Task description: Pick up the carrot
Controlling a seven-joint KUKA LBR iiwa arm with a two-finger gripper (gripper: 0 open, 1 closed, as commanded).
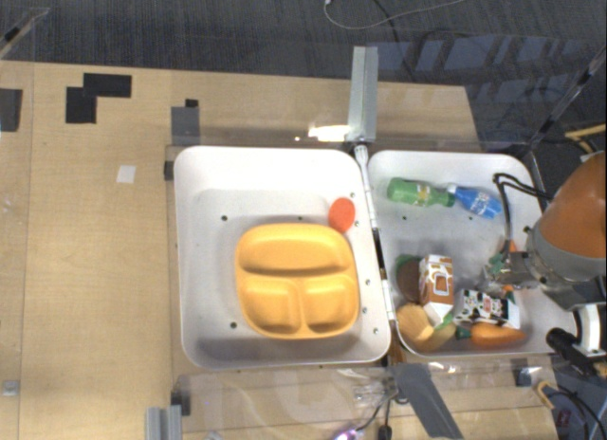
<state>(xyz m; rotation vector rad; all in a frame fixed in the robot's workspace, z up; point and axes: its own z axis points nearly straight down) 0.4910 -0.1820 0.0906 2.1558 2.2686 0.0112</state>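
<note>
Lying near the front edge of the right bin (474, 165), the carrot (496, 336) rests on its side, an orange body pointing right with a touch of green at its left end; it sits just below a small printed packet (486, 307), white with dark and red markings, which touches or overlaps its upper side. To the carrot's left, in the bin's front left corner, are a tan rounded item (414, 321) and a small yellowish piece (444, 336) beside it; above those stands a brown and white carton (436, 280) with a dark brown round thing (408, 279) tucked against its left side. Along the far side of the same bin lies a green bottle (421, 193), and just right of it a blue and clear bottle (477, 202), both on their sides. The arm's orange band (577, 218) comes in at the right edge over the bin's right side; the hand (505, 267) shows as dark parts with cables just above and right of the packet, near the carrot but apart from it; I cannot tell how far it is spread, and nothing is seen between its tips. In the left bin (204, 239) a yellow divided tray (297, 278) sits toward the right, with a small orange-red ball (341, 212) at its far right corner, close to the wall between the bins; both bins rest on the pale wooden tabletop (85, 267).
</note>
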